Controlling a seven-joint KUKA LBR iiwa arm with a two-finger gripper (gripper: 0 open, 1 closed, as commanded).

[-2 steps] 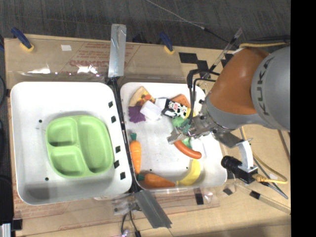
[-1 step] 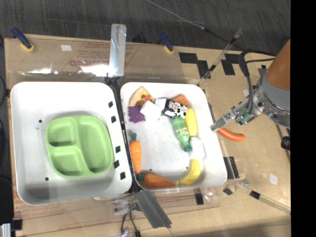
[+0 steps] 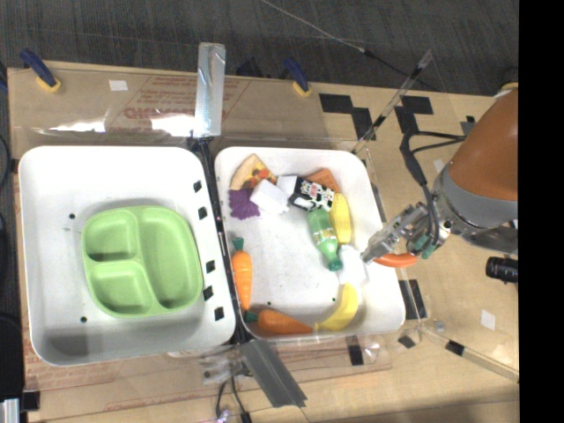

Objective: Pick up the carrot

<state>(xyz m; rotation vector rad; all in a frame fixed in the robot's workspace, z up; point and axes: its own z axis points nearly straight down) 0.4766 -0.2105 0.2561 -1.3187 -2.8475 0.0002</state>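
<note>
My gripper (image 3: 394,252) hangs over the right rim of the right bin (image 3: 295,161), reaching in from the right. A small orange carrot (image 3: 399,259) lies crosswise between its fingertips, and the gripper is shut on it. Two more carrots lie in that bin: one with a green top (image 3: 241,273) along the left wall, and another (image 3: 280,322) along the front wall.
The right bin also holds a green bottle (image 3: 324,239), two bananas (image 3: 342,218) (image 3: 345,307), a pizza slice (image 3: 250,173), a purple piece (image 3: 240,203) and a black-and-white toy (image 3: 311,194). A green divided plate (image 3: 141,258) sits in the left bin (image 3: 44,192).
</note>
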